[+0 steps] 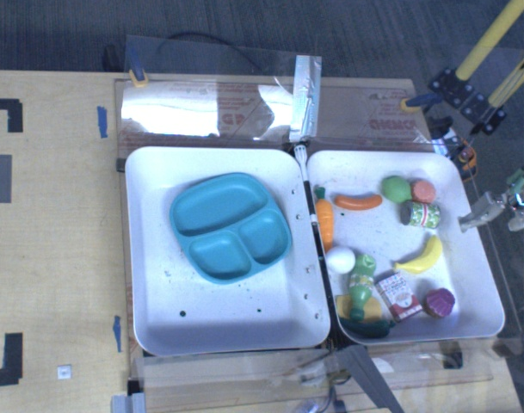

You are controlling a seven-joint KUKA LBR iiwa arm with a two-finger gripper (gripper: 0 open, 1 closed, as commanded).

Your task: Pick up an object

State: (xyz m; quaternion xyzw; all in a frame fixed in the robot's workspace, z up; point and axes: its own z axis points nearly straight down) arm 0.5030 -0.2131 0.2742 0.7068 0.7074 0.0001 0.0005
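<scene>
The right bin holds several toy foods: a banana, a white egg, an orange carrot, a red-orange sausage, a green ball, a small can, a red-and-white carton and a purple piece. My gripper shows as a grey metal piece at the view's right edge, just outside that bin's right rim and level with the can. It touches none of the objects.
A blue divided plate lies in the left bin. A green bottle stands by the egg near the wall between the bins. Yellow poles with black clamps cross the upper right corner.
</scene>
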